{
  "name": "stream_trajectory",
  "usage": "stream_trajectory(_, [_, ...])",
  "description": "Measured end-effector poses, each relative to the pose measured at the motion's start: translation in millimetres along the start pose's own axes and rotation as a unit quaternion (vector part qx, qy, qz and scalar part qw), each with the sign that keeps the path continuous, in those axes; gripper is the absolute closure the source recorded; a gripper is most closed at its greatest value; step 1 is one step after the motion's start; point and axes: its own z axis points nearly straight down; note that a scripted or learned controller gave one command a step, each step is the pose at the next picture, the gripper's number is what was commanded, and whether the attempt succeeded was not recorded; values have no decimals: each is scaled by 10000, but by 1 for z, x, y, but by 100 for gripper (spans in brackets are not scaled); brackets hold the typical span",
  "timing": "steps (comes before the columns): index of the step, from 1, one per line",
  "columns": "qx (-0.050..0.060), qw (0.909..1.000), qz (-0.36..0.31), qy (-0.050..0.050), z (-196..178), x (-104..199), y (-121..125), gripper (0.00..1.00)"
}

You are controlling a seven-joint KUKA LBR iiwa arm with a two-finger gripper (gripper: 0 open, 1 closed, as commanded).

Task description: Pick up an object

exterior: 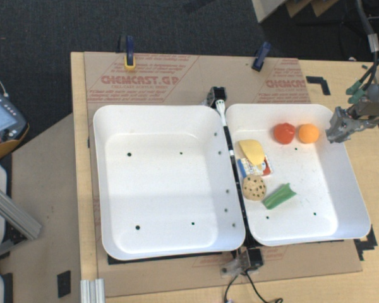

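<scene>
Down on the bench, the right bin [322, 188] is our marker, a shallow white tray with rounded corners. The left bin [158, 182] sits flush against its left wall, and a brown printed board [177, 74] lies under it and runs out past its far rim.

Everything on offer lies inside the right bin. Hard against its left wall lies a pale yellow wedge [252, 150], smooth and rounded, resting on top of a flat packet [248, 168] with blue, red and white showing (the print is too small to read). Toward the near rim, a bright green piece [279, 196] lies tilted, long and flat. A tan round cookie [254, 187] dotted with dark specks sits just beside it, touching the packet's near edge. In the bin's far half, a red ball [284, 132] and an orange ball [308, 133] sit side by side, very close.

Now the arm [369, 103]: it comes in over the bin's right wall, grey links and cables showing at the far right corner. The gripper [336, 132] hangs above the bin's far right rim, pointing inward, near the orange ball but apart from it. How far the claw is open I cannot tell from this angle, and nothing is seen in its hold.
</scene>
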Motion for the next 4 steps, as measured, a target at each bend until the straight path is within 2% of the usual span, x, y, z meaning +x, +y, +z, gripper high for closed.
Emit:
stream_trajectory(1, [70, 10000, -41, 19, 90, 93, -2, 100])
stream_trajectory(2, [-84, 10000, -3, 13, -89, 92, 14, 100])
stream_trajectory(3, [98, 10000, -11, 2, 53, 128, 29, 100])
stream_trajectory(4, [-11, 10000, 0, 14, -10, 122, -1, 100])
